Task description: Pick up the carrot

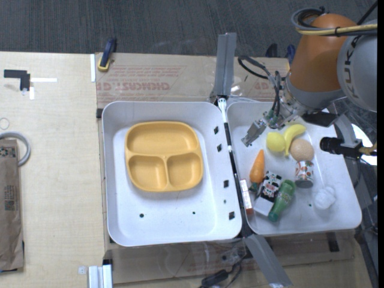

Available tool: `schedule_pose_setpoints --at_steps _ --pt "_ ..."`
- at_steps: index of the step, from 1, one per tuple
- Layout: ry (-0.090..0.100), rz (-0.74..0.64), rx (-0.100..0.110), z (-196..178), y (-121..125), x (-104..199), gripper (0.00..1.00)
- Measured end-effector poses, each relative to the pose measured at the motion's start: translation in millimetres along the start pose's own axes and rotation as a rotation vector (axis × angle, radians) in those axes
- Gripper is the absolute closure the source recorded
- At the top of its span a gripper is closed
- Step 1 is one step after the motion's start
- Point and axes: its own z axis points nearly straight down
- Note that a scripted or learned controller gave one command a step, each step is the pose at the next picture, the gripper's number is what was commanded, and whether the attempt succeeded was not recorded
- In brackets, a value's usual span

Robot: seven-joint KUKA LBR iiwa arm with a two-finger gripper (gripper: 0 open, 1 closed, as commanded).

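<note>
pale wooden bench (54,161) against dark grey carpet (150,11).

Arm (336,47) cut by right edge; brown bag (10,203) cut at left; label print on milk carton (267,192) unreadable.

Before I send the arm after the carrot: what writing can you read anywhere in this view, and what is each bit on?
"KUKA", partly visible, on the grey arm.
Red mirrored print on the cardboard sheet behind the bins: looks like "CHEWY.COM", not certain.
Print on the brown paper bag: too small to read.
Labels on the small carton, green bottle and little can: too blurred to read.
</note>
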Motion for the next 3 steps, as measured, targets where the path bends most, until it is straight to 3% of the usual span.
schedule_pose_setpoints --at_steps 1,2,3 --pt "0.003 0.111 0.003 1 -46 21 0.00" --pt "0.001 0.175 0.002 0 -48 3 0.00" --pt "0.002 0.327 0.003 57 -51 -36 0.00"
